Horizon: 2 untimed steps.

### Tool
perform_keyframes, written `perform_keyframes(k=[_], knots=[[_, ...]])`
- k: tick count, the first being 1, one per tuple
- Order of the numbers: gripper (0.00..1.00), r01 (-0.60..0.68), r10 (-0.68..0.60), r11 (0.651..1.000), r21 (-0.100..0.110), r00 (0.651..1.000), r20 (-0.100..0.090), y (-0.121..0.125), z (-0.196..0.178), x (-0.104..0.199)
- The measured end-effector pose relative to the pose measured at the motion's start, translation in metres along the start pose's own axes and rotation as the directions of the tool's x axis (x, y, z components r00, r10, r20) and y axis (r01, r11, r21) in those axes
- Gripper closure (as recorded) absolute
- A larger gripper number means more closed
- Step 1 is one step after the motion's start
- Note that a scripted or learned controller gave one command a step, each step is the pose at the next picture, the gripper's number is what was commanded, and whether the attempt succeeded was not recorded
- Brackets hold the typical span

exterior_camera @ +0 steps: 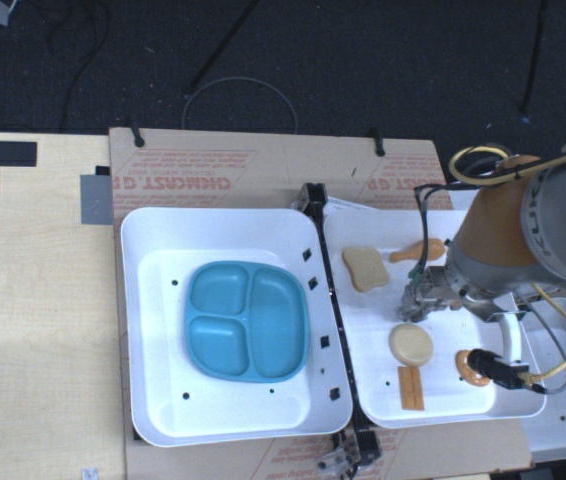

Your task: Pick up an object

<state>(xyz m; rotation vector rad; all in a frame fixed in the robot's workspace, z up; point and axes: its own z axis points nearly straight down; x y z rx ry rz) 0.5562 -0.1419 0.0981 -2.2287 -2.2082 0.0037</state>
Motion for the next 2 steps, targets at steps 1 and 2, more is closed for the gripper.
perform_keyframes(k=[1,2], knots=[[1.0,0.001,-0.001,1.0,-0.005,1.0,0.001,-0.002,-0.042,-0.001],[1.0,0.01,-0.01,1.0,-0.005,1.0,0.001,-0.001,-0.103,0.003]])
